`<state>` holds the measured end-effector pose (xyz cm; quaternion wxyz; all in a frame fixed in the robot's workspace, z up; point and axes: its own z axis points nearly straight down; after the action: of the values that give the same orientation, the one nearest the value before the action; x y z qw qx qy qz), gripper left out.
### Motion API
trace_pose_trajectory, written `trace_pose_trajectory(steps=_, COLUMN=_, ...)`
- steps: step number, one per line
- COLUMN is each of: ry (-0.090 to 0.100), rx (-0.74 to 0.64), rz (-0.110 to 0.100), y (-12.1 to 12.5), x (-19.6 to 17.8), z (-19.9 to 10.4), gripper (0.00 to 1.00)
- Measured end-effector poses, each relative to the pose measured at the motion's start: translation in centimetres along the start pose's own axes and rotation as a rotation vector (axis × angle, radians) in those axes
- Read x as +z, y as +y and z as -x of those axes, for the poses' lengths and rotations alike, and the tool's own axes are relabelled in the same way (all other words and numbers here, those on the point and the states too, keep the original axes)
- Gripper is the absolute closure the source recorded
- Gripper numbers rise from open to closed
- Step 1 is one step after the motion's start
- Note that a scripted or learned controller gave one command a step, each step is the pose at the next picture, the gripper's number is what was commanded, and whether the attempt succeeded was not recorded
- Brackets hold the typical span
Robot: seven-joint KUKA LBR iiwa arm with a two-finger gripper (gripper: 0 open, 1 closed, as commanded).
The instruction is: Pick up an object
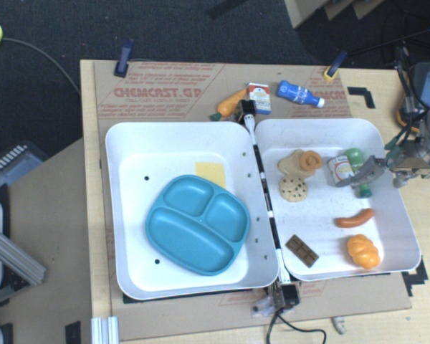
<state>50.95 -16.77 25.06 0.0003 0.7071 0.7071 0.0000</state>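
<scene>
I look down at a slant on a tabletop (165, 84) bearing two shallow white bins side by side. My arm reaches in from the right edge, and my gripper (367, 174) hangs over the upper right part of the right bin (387, 138). I cannot tell how my jaws stand; they sit just beside a small can (340, 169) and a green object (355, 156), with nothing clearly between them.

In the right bin, a tan pastry (301, 162) lies near the top left, with a speckled cookie (293, 188) just below it. A sausage (354, 218) lies toward the right, an orange lumpy piece (363, 251) sits near the lower right corner, and a brown chocolate bar (301, 250) lies near the lower left.

The left bin (125, 149) holds a blue divided plate (197, 224), with a yellow cheese slice (211, 172) touching its upper edge.

Beyond the bins, on the tabletop, lie a carrot (231, 104), a small carton (259, 97) and a blue bottle (299, 94).
</scene>
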Motion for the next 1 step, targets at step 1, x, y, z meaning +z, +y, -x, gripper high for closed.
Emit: trace_pose_trajectory(steps=1, ry=0.001, rx=0.001, rz=-0.004, y=4.61, x=10.19, z=3.86, gripper=0.0)
